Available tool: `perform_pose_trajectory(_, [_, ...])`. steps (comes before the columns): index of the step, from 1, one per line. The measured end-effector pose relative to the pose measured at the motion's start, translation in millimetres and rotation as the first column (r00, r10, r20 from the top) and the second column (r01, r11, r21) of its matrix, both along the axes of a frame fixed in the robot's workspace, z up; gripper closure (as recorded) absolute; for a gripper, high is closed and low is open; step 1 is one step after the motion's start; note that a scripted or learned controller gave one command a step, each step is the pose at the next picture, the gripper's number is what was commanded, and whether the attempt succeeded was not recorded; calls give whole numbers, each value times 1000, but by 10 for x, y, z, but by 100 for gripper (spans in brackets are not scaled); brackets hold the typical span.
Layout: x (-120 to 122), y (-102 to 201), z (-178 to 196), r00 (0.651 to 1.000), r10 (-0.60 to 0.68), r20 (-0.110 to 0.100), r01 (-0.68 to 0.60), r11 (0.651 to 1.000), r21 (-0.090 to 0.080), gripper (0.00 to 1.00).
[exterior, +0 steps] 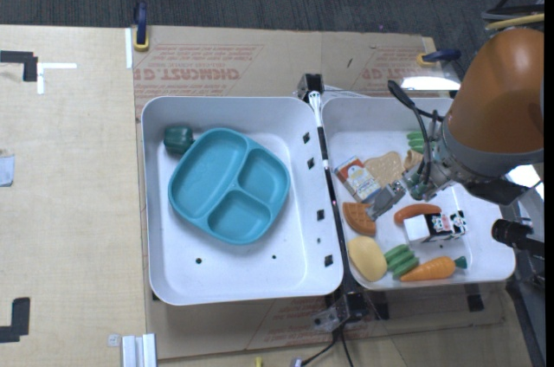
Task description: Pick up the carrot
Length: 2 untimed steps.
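The carrot (428, 270), orange with a small green tip at its right end, lies flat along the front edge of the right bin (485, 274). My gripper (389, 198) hangs over the middle of that bin, above and to the left of the carrot and clearly apart from it. It sits just by a red-and-white snack packet (357, 178) and a tan bread slice (385, 166). The arm's wrist and orange band (509, 88) hide the bin's back right part.
Around the carrot lie a green pod (400, 259), a yellow potato-like piece (367, 258), a white carton (434, 226), a red sausage (417, 212) and an orange pastry piece (359, 219). The left bin (164, 270) holds a teal divided plate (229, 183) and a dark green item (177, 138).
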State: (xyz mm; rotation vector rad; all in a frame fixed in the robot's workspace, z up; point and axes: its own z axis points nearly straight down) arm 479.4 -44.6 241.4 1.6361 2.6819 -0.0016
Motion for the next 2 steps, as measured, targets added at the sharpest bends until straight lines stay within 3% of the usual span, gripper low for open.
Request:
perform_pose_trajectory(1, [-6,296,-433,996,85,-1,-85,996,0,0])
perform_pose_trajectory(2, [10,285,-345,997,80,1,-80,997,-1,100])
